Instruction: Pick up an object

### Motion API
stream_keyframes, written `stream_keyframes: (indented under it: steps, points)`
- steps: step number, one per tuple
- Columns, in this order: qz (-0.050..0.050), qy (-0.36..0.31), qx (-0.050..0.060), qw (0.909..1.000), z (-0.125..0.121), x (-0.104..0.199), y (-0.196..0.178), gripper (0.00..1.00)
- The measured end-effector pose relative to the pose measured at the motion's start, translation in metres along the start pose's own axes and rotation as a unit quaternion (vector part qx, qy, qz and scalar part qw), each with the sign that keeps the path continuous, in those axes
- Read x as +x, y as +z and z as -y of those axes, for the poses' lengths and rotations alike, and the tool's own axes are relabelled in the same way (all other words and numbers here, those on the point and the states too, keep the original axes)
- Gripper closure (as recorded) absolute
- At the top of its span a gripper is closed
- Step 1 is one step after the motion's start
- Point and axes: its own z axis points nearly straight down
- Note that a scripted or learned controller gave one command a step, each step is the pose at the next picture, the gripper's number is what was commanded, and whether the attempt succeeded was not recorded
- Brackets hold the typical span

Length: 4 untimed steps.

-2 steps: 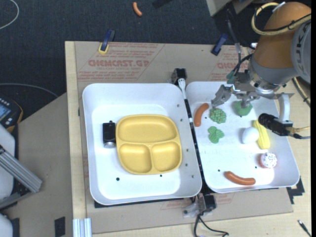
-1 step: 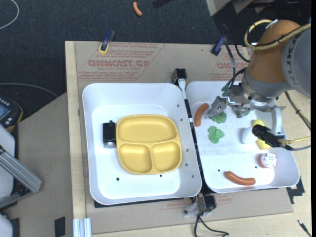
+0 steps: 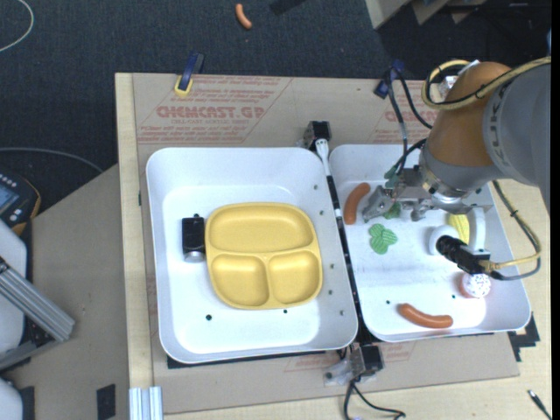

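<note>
My gripper (image 3: 398, 204) hangs low over the back left part of the right bin (image 3: 507, 309). Just left of it lies a reddish-brown sausage (image 3: 354, 201), tilted upright along the bin's left wall. A green leafy piece (image 3: 381, 238) rests just in front of the gripper. At the gripper's right, a yellow item (image 3: 461, 226) lies partly hidden by the wrist. A white and pink ball (image 3: 477, 285) and a second sausage (image 3: 426, 316) sit near the front of that bin. I see nothing held.
The left bin (image 3: 166, 173) holds a yellow divided plate (image 3: 262, 254) with a small black block (image 3: 192, 234) beside its left edge. The arm covers the right bin's back right corner. A small orange item (image 3: 243, 15) lies on the dark floor beyond the bench.
</note>
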Motion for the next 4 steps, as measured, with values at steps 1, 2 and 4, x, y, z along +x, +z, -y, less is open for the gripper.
stream_keyframes:
  steps: [1,2,4]
  points:
    - [0.000,0.000,0.000,1.0000,0.000,0.001,0.020,0.00]
    - [0.000,0.000,-0.002,1.0000,0.000,0.000,0.008,1.00]
    - [0.001,-0.001,-0.006,1.0000,0.002,0.013,-0.113,1.00]
